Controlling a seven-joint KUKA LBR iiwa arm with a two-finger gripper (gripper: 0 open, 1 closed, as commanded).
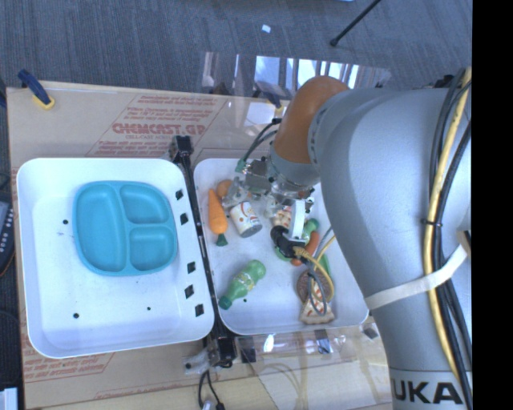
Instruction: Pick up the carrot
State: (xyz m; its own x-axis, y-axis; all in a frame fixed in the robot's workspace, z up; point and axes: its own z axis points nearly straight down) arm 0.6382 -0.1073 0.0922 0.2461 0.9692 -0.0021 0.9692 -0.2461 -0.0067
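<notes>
The carrot (217,213) lies just left of the claw (258,186), long way pointing up and down. I cannot tell the claw's state.

the bench (96,120) is topped with a brown cardboard-like sheet printed with red lettering, and everything else sits around that sheet. beyond its far edge lies dark grey carpeted floor (120,36) with a fine ribbed weave. a thin black rod (357,22) slants across the carpet beyond the sheet's far right corner, and a small pale scrap (266,30) lies on the carpet left of it. a blue and yellow clamp (35,88) grips the sheet's far left corner. a clear plastic panel (240,76) stands at the sheet's far edge, catching bright daylight-like glare. the light is even, shadows soft.
</notes>
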